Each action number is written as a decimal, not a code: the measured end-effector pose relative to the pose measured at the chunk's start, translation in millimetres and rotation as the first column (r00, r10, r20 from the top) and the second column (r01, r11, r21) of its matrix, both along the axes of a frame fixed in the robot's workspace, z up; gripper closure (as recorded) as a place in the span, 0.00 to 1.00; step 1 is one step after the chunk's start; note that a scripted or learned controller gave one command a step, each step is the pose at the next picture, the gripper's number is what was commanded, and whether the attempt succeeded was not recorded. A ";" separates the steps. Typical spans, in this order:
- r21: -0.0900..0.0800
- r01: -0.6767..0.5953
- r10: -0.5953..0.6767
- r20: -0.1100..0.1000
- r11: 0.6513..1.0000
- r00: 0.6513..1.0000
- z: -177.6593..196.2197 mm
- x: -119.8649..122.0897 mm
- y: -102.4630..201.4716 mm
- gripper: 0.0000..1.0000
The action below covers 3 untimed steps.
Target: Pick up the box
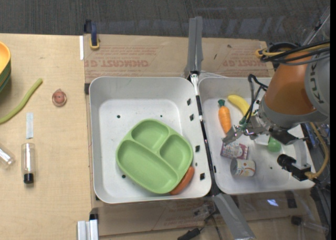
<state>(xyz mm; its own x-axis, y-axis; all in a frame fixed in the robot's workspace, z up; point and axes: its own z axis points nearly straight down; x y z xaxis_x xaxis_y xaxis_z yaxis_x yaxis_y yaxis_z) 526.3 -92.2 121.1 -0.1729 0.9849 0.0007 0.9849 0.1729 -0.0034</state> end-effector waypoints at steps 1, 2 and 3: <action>0.004 0.184 -0.184 0.014 0.983 0.983 -24.4 -40.4 -5.9 0.00; 0.001 0.188 -0.188 0.017 0.982 0.982 -15.2 -39.7 -7.9 1.00; -0.002 0.229 -0.229 0.002 0.973 0.973 15.3 3.3 -16.0 1.00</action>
